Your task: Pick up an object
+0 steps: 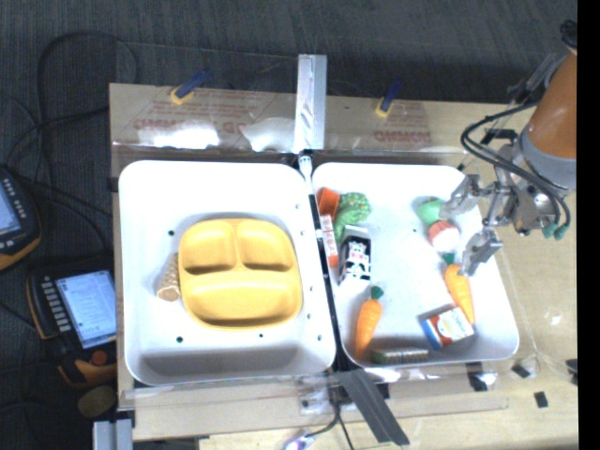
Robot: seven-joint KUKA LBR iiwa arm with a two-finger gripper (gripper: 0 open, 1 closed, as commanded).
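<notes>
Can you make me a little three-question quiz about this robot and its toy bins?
1. True or false: the yellow tray lies in the left bin.
2. How many toy carrots lie in the right bin? A) one B) two C) four
3. Fill in: the gripper hovers over the ____ bin.

Key: 1 true. 2 B: one carrot near the divider, another carrot near the right wall. 3 right.

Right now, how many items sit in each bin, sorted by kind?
Yellow plastic divided trays: 1
Tan ice-cream cones: 1
Orange toy carrots: 2
Green toy vegetables: 1
Black-and-white cow-print cartons: 1
Red-and-white small boxes: 1
Green-and-red toys: 1
Total: 8
</notes>
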